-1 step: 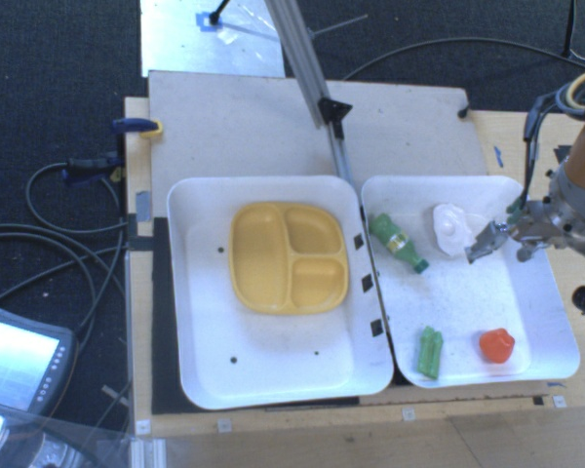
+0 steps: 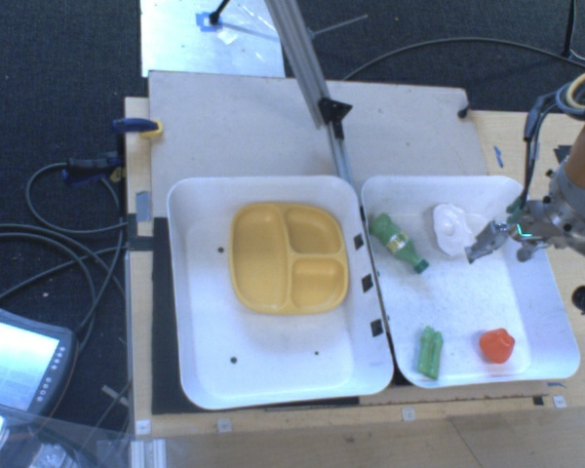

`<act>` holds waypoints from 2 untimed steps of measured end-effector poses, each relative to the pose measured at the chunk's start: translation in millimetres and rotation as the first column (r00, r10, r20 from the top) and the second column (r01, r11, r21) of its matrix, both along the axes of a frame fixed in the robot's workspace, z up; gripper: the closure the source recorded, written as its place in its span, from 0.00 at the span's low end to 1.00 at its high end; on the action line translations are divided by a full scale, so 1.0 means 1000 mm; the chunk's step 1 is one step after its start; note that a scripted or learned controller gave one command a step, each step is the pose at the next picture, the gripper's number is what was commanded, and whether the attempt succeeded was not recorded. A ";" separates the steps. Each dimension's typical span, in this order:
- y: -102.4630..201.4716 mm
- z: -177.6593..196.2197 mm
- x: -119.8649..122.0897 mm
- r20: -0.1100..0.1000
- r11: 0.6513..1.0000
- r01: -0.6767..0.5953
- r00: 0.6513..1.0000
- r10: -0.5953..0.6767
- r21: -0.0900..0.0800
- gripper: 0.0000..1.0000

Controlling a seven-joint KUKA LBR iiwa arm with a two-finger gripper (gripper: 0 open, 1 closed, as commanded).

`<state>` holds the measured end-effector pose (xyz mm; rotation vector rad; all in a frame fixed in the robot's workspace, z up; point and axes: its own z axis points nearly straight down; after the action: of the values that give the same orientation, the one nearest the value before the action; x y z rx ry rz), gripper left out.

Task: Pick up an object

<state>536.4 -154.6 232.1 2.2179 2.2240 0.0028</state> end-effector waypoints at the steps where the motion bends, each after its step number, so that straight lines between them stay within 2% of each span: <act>1: 0.006 -0.059 0.005 -0.005 1.000 0.003 1.000 -0.003 0.000 0.00; 2: -0.001 -0.105 0.002 -0.005 1.000 0.003 1.000 -0.003 0.000 0.00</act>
<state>538.4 -155.7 127.5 2.2232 2.2233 -0.0028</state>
